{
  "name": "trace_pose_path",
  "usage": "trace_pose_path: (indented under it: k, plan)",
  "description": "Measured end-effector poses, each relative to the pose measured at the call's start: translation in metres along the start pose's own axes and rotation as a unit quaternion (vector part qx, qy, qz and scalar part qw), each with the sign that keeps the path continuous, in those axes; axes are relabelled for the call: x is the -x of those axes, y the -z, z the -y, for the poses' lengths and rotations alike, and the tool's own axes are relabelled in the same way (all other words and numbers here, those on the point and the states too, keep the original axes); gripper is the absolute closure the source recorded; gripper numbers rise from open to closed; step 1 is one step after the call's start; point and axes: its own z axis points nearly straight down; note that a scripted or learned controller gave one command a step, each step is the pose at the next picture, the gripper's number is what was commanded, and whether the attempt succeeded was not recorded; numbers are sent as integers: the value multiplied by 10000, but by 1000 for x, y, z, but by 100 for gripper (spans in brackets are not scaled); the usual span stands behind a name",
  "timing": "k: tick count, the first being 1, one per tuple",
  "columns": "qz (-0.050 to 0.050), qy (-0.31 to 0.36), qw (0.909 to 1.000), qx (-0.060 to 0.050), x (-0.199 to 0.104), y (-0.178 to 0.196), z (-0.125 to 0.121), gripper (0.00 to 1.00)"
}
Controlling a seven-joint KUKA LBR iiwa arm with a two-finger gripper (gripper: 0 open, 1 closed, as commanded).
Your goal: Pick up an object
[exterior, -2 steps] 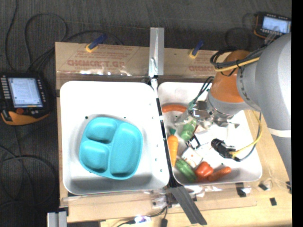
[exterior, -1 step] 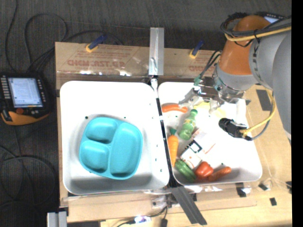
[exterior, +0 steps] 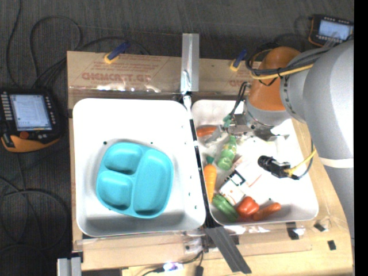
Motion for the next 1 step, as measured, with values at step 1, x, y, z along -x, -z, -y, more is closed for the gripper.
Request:
trace_pose_path:
  k: [1]
  plan:
    - [-9,-1,10000,-8,-1,8,0,100]
